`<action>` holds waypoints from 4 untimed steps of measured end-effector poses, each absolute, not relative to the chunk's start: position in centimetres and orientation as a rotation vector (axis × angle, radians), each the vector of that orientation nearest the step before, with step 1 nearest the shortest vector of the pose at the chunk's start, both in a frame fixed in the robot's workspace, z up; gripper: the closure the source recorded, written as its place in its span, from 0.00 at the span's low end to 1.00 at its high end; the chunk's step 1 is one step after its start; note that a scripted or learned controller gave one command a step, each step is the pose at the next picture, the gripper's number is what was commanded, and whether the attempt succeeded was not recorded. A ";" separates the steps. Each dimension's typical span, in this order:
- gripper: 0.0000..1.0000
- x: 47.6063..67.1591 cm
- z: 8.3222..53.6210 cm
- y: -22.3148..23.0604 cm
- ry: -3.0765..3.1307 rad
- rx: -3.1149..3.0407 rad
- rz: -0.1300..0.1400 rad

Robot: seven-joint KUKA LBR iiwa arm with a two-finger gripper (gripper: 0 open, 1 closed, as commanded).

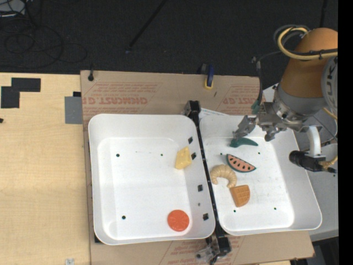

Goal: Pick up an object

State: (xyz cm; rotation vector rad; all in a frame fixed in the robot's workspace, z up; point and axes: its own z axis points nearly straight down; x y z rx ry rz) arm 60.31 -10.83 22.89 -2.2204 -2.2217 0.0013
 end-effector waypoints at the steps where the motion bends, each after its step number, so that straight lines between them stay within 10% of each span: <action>1: 0.00 55.9 9.9 -8.9 -2.222 -2.222 -0.002; 2: 0.00 57.0 8.7 -8.1 -2.220 -2.219 0.002; 3: 0.00 59.8 19.4 -1.7 -2.232 -2.219 -0.010; 4: 0.00 56.3 18.7 -1.3 -2.215 -2.221 0.006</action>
